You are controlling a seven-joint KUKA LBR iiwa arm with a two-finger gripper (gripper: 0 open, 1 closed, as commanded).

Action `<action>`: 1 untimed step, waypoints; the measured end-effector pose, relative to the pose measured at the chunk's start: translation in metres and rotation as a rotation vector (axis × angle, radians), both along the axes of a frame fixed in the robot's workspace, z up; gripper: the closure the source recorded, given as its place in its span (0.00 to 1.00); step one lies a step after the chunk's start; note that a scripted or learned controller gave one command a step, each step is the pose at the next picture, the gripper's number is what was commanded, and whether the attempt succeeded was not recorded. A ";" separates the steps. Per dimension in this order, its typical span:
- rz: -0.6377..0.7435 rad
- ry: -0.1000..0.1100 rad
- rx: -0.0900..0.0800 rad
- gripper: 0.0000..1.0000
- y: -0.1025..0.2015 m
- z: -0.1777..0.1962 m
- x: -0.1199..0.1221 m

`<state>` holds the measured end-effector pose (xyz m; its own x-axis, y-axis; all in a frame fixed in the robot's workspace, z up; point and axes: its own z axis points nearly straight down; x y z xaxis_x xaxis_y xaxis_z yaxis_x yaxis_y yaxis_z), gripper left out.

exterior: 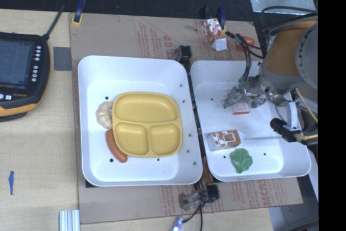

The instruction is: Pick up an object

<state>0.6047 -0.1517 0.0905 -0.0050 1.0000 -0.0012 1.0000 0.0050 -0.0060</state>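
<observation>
My gripper (244, 99) hangs low over the upper middle of the right bin (281, 167), and its fingers look spread open. A small red and white packet (241, 110) lies on the bin floor just in front of the fingertips, not held between them. Nearer the front of this bin lie a brown and white carton (224, 139) and a green leafy toy (241, 160). The arm's orange band (284, 57) enters from the right.
The left bin (92, 165) holds a yellow divided plate (146, 123), with a beige bun (104, 114) and a red sausage (115, 147) at its left side. A small carton (214, 33) stands behind the bins. A control pendant (19, 73) lies at far left.
</observation>
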 end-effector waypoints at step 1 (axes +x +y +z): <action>0.001 -0.001 -0.001 1.00 -0.001 0.011 0.001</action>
